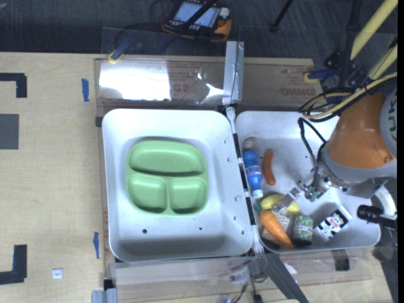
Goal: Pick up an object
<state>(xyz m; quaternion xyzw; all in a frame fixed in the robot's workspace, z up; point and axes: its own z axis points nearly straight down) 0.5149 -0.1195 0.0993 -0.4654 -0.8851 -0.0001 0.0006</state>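
Note:
The right bin (287, 128) holds a blue bottle (253, 171), a red sausage-shaped piece (269, 167), a yellow lemon-like item (271, 202), an orange carrot (275, 226), a green can (302, 228) and a small black-and-white object (332, 223). My gripper (305, 192) hangs low over the middle of this bin, just right of the yellow item and above the green can. The arm's orange band (357, 139) rises behind it. No object shows between the gripper's tips.
The left bin (120, 169) holds a green divided plate (168, 175). A metal divider (233, 74) and clear panel stand behind the bins. Objects crowd the right bin's front left corner; a black cable (309, 141) loops by the wrist.

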